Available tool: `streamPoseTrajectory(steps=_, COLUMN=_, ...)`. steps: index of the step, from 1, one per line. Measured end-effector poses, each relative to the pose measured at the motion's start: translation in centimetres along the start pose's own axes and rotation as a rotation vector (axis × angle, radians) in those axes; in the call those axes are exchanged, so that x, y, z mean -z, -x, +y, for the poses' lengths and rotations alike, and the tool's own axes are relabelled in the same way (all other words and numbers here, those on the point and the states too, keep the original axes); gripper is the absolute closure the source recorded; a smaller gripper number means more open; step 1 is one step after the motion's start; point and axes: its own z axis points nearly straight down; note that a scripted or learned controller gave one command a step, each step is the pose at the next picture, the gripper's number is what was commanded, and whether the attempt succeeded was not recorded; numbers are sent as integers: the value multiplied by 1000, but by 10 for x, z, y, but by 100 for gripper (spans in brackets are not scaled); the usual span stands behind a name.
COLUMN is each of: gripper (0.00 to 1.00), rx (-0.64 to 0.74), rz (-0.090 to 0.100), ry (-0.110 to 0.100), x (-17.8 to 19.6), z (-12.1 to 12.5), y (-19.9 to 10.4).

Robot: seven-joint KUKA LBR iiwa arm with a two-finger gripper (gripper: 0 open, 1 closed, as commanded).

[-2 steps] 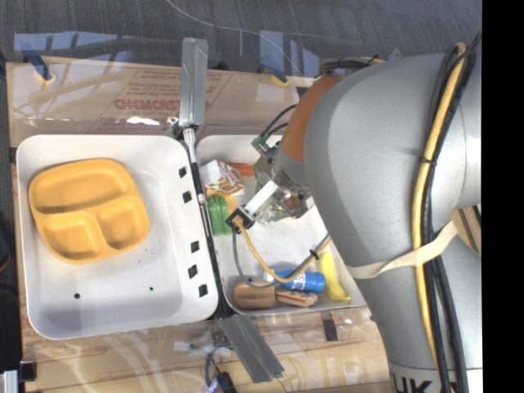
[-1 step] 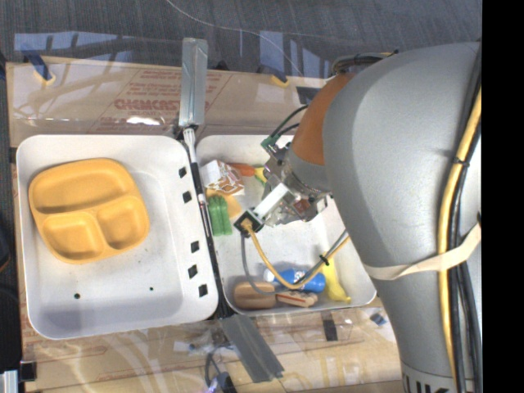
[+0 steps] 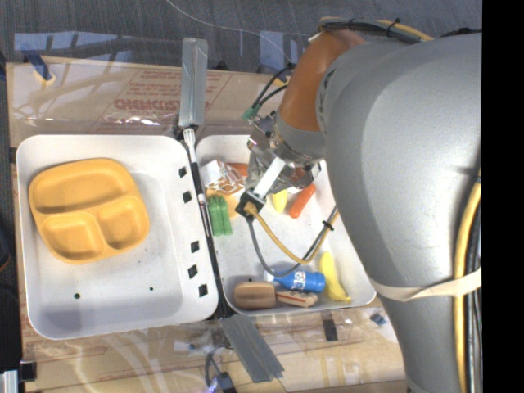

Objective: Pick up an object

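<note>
- End effector (image 3: 255, 196) is positioned low in right bin (image 3: 354, 281), above green item (image 3: 219, 217); finger state cannot be told.
- Yellow tray (image 3: 86, 209) is seated in left bin (image 3: 115, 309).

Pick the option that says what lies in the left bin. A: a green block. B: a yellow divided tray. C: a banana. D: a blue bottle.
B: the yellow divided tray rests in the left bin, while the blue bottle, green block and banana all lie in the right bin.
</note>
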Motion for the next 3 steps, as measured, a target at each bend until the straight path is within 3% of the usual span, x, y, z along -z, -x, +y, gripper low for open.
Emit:
streamPoseTrajectory(steps=1, gripper=100, rx=-318, rz=-2, ry=0, x=-1, z=32, y=-7)
streamPoseTrajectory(steps=2, gripper=100, rx=-418, rz=-2, ry=-3, x=36, z=5, y=41)
streamPoseTrajectory(steps=3, gripper=100, rx=-355, rz=-3, ry=0, x=13, z=36, y=27)
